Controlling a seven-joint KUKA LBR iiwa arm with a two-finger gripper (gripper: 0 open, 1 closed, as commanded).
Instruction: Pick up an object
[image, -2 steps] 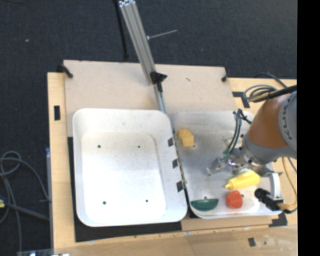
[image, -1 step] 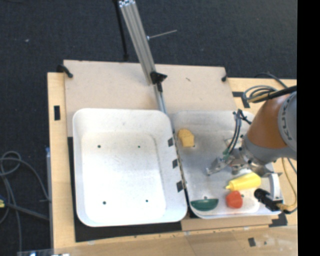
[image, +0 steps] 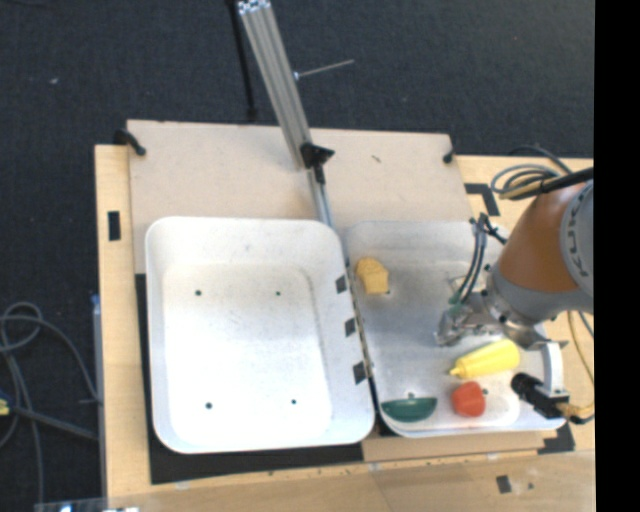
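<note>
Left bin (image: 180, 300): being shown as the largest white tray, beside the other
Right bin (image: 410, 250): four small things being held in it
Arm (image: 545, 255): being lowered in from the right
Gripper (image: 458, 325): being hung low over the right bin's floor; whether spread or pressed together cannot be told
Yellow object (image: 487, 358): lying just beside the gripper
Green object (image: 410, 407): lying at the near rim
Yellow-tan piece (image: 373, 276): lying by the left wall
Red object (image: 469, 400): lying near the front
Progress: nothing being seen gripped; picking judged not yet done
Writing: none being readable
</note>
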